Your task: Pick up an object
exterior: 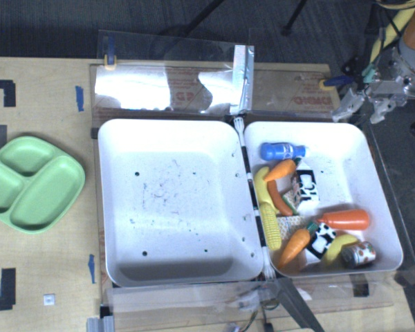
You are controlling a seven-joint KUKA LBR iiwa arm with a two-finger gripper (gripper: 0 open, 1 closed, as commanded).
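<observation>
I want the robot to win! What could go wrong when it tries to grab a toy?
The toys lie piled together in the right bin, so the gripper could bump neighbours or pinch two at once. The round blue bottle may roll away. The yellow corn sits tight against the bin's wall, leaving little room to get around it.

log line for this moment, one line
arm: upper right, outside bins | pincer: above right bin's far corner, holding nothing | right bin: blue bottle, carrots, corn | left bin: no items

The tool (365, 109) is silvery grey metal with pale fingers; above it sit an orange band, yellow cables and blue fittings.
</observation>
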